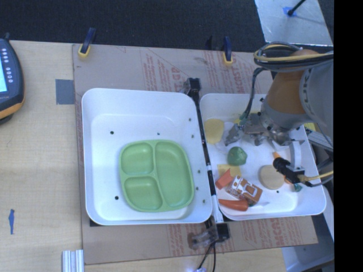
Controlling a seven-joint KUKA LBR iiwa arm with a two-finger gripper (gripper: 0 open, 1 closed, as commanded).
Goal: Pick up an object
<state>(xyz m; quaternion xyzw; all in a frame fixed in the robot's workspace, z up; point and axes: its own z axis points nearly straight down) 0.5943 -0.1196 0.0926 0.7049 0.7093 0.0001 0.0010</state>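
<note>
Objects for picking lie in your right bin (pixel 309 208): nearest you a red pepper (pixel 233 204) and a printed packet (pixel 245 189), then an orange wedge (pixel 223 178), a tan disc (pixel 271 177), a green ball (pixel 237 155) and a pale yellow round (pixel 214 131). Your jaws (pixel 233 132) sit low over that bin's far half, just beside the yellow round; you cannot tell how far apart they stand. The left bin (pixel 99 109) holds a green divided plate (pixel 156 175).

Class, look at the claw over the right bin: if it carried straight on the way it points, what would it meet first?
The claw points left and down; likely the pale yellow disc first, though depth is unclear.
</note>
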